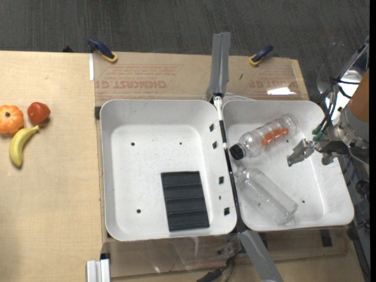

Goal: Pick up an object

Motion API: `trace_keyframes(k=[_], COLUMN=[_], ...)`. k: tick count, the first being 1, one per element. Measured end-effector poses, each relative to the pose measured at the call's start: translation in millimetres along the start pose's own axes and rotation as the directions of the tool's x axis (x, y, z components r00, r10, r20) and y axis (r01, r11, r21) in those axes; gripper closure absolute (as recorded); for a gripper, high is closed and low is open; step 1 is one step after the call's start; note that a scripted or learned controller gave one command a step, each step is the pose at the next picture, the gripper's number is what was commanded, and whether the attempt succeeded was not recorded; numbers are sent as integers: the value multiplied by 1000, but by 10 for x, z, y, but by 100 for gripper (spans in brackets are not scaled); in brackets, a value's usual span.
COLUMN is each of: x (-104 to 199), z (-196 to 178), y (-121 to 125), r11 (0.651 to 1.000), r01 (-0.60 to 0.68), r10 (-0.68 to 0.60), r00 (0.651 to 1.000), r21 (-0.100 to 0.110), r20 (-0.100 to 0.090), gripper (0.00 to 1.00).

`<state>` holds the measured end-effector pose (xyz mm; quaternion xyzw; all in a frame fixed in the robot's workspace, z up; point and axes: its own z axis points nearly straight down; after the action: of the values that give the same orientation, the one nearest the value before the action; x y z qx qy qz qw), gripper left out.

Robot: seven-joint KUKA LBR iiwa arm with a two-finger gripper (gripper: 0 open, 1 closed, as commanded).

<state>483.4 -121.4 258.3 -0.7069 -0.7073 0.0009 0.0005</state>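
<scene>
Hand (310, 151): fingers spread, holding nothing, just right of the bottle (264, 137).
Approach: lower squarely, straddling the bottle's middle.

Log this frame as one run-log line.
gripper: over right bin, holding nothing | nearest: clear bottle | second clear bottle | left bin: black ridged block

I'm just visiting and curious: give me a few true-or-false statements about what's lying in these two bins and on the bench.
1. The black ridged block lies in the left bin. True.
2. The bottle with the orange label lies in the left bin. False: it lies in the right bin.
3. A banana lies on the bench left of the bins. True.
4. The gripper hangs over the left bin. False: it is over the right bin, beside the bottle.
</scene>
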Motion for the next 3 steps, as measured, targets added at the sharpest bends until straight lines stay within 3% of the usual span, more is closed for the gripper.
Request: trace_keyframes(k=[1, 2, 3], x=[96, -234, -724], z=[758, 1077, 1661], y=[724, 1299, 948], r11=[999, 998, 865], r01=[37, 57, 503], r10=[-37, -57, -503], r00=[999, 998, 865], r21=[1, -7, -3], r20=[0, 1, 1], gripper=[0, 0, 0])
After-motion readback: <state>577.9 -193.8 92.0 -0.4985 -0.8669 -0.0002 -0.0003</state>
